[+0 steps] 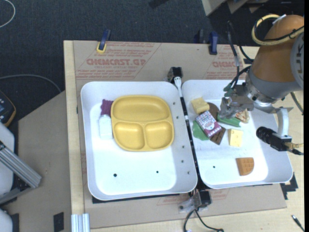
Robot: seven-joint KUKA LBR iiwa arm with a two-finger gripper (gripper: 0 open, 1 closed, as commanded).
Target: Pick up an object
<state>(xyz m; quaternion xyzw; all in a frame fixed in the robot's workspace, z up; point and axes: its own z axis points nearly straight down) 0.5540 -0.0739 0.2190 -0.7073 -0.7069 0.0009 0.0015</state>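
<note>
The pincer (232, 108) was positioned low over the clutter near the right bin's (277, 170) far edge; its state could not be told, and no object was seen lifted.

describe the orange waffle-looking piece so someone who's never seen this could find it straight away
Look at the right-hand white bin, the one the arm reaches into. Near its front edge, apart from the cluster under the gripper, lies the orange waffle piece. It is alone, rounded on top, and darker orange than the pale yellow square behind it.
</note>
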